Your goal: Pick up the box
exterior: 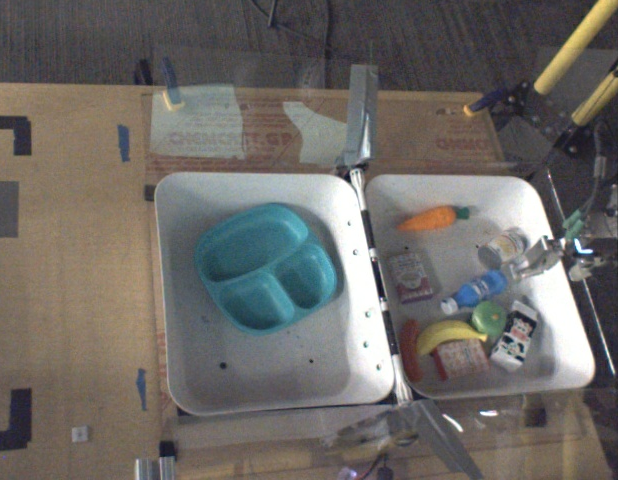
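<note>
White plastic forms both bins: the left bin (179,368) carries a teal divided plate (266,266), and the right bin (549,373) has a small box (410,275) lying flat near its left wall, below a toy carrot (434,218). Further right in that bin are a blue bottle (476,291), a can (503,247), a green round thing (488,318), a banana (446,334) and a black-and-white carton (515,334). Near the right wall, beside the can and well apart from the box, sits the gripper (542,256); whether it is spread or pressed together I cannot tell
</note>
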